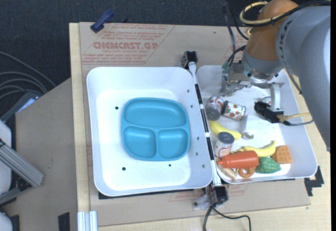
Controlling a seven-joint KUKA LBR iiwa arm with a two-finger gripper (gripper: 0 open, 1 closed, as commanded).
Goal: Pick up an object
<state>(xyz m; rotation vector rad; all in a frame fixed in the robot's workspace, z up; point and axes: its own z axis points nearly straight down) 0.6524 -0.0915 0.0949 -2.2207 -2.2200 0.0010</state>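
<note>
Task objects, place: all lie in the right shallow white bin (299, 135), crowded toward its left wall and near corner.
Silver can: a small metal tin with a red-and-white label (213, 107), on its side against the bin's left wall.
Second can: a small red-and-white labelled tin (235, 112), on its side, touching or just beside the silver can.
Yellow banana: a toy plastic banana (226, 130), just nearer the camera than the two tins.
Upright can: a small red-labelled tin (225, 145), between the yellow banana and the orange carrot.
Orange carrot: a long orange-red toy vegetable (239, 160), lying across a brown pretzel (242, 172).
Second banana: a curved yellow toy (261, 148), just beyond the carrot.
Green vegetable: a leafy green toy (269, 165), at the carrot's right end.
Orange waffle: a square gridded toy (282, 154), touching the green vegetable.
Surroundings: the left shallow white bin (100, 119) holds a blue three-compartment plastic plate (155, 128); both bins rest on a brown cardboard sheet with red print (126, 43).
Obstruction: the tight pile leaves little free room around the near items; the two lying tins are more exposed.
Arm pose: the grey arm with its orange band (273, 20) reaches in from the right, wrist turned downward.
Gripper: the gripper (230, 87) hangs over the far part of the right bin, near the two lying tins but apart from them; whether it is released or clenched cannot be told.
</note>
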